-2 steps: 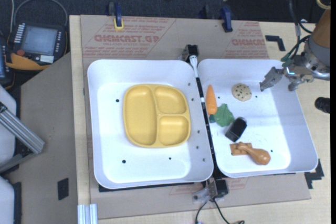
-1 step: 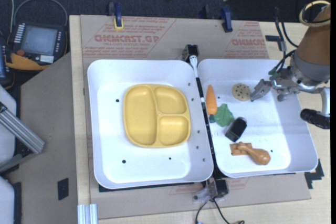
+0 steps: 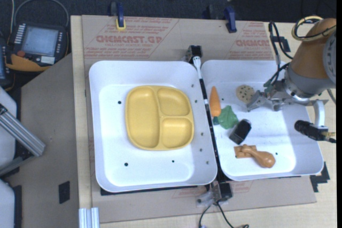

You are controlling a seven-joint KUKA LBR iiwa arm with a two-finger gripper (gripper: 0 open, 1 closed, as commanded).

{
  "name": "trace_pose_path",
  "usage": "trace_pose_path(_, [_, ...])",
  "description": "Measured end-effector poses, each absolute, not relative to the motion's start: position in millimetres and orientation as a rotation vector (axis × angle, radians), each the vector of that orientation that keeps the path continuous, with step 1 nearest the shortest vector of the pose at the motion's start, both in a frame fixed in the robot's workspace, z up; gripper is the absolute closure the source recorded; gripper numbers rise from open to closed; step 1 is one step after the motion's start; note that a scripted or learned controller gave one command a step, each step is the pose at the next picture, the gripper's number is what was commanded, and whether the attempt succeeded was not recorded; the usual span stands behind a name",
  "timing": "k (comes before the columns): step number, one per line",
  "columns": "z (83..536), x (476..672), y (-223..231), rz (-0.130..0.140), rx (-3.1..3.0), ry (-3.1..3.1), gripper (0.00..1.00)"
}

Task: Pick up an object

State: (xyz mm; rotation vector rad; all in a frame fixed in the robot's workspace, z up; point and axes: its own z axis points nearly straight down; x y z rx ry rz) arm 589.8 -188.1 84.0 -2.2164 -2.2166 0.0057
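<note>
Left bin (image 3: 107, 115): it takes the middle and left of the frame and holds a yellow divided plate (image 3: 159, 117), lying flat, well apart from the arm.
Divider: the two bins meet along a dark seam just right of the frame's middle; the carrot (image 3: 214, 101) lies right beside it, long axis running up and down the frame.
Right bin (image 3: 299, 157): this one holds the loose things and the arm reaches into it from the right edge.
Green piece (image 3: 227, 117): touching the carrot's lower end, just left of the black block (image 3: 240, 131), which lies tilted.
Brown drumstick-shaped toy (image 3: 255, 155): lower part of the bin, long axis roughly left to right, apart from the others.
Speckled round cookie (image 3: 245, 93): upper part of the bin, the nearest thing to the jaws, lying just left of them and a touch higher in the frame.
Jaws (image 3: 265, 101): they appear spread apart, with nothing between them, low over the bin floor.
Key relation: the cookie lies leftward from the jaws; I judge a short shift left would bring them over it.
In the way: nothing stands between the jaws and the cookie; the carrot and green piece sit further left, and the bin's upper wall is near.
Surface (image 3: 160, 34): cardboard-covered, under both bins.
</note>
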Motion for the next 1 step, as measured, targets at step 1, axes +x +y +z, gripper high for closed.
trace_pose_path(1, [98.5, 591.8, -188.8, 0.0, -2.222, -2.222, 1.0])
